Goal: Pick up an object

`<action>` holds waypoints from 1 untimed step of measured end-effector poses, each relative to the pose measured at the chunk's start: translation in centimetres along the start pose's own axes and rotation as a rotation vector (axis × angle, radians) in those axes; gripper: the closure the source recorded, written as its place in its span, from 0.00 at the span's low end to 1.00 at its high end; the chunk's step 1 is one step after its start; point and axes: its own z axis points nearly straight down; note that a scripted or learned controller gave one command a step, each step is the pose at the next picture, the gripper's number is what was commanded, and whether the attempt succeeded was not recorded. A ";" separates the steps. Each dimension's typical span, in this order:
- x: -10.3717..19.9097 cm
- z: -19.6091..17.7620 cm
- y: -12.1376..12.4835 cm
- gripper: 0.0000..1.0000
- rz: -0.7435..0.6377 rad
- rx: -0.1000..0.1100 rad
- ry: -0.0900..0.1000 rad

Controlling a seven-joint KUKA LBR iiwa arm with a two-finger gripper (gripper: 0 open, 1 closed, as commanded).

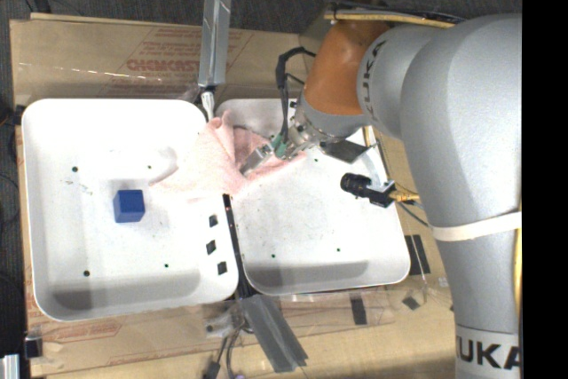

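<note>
Brown cardboard (80,58) covers the bench beneath two shallow white bins set side by side, with dark floor beyond its far edge. Nearest the camera, grey metal brackets (271,333) poke out from under the bins where their near corners meet. On the right, the grey arm (461,155) fills much of the view, its big rounded link reaching in over the right bin (319,271), whose near floor is bare white with a few small dark specks. The left bin (53,217) holds a small blue cube (130,205) resting flat on its floor, roughly mid-depth and toward the left, well apart from everything else. Three small black tabs (213,246) sit along the rim where the two bins touch. Farther back, a pale pink cloth (226,160) lies draped over that shared rim, partly in the left bin and partly in the far-left corner of the right one. The gripper (264,155) is down at this cloth, low in the right bin's far-left corner, its fingers pressed into the pink folds; whether they are parted or closed around the fabric I cannot tell. Above the wrist, the orange band (333,80) curves over the far edge of the right bin. Beyond the bins, a grey metal post (213,40) stands upright at the far end of their seam.
</note>
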 end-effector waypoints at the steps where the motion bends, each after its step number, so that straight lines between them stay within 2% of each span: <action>1: 0.0 1.0 0.9 0.00 -0.090 -0.003 -0.001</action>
